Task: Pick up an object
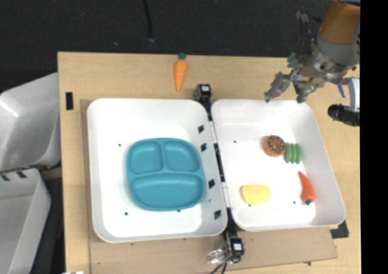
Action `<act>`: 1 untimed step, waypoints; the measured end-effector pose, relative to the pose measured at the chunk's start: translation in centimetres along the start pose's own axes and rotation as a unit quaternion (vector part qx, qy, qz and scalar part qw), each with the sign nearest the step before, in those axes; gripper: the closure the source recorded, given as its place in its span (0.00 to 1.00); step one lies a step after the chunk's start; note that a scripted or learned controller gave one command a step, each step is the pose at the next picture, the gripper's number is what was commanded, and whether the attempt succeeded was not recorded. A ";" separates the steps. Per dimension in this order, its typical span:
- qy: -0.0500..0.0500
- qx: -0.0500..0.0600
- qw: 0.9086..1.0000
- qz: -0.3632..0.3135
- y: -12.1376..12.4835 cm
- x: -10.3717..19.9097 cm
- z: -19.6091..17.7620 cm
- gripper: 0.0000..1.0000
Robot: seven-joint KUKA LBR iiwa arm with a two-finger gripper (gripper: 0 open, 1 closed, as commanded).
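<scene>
Jaws (290, 90) spread open, holding nothing, hover over the right bin's (321, 215) far rim, well apart from the donut (274, 145), yellow piece (255, 194) and carrot (307, 187)

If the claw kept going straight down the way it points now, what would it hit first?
Probably the far rim of the right bin: the claw hangs open just above that edge, though depth is hard to judge. The toys lie nearer the camera.

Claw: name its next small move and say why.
Probably bring the claw forward and down over the right bin toward the donut. It hangs open above the bin's far rim, holding nothing, and the donut, beside the green piece, is the nearest object.
</scene>
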State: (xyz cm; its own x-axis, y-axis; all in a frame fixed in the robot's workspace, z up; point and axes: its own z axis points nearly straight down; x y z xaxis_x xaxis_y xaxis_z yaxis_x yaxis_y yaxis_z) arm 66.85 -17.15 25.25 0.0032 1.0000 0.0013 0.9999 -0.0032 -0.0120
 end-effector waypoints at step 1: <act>-0.001 -0.007 1.000 -0.001 0.2 0.0 -0.9 0.00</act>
State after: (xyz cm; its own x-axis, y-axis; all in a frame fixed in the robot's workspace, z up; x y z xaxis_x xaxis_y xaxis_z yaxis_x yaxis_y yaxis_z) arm 67.07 -17.11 26.15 0.0008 1.0000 -0.0015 1.0000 -0.0007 0.0015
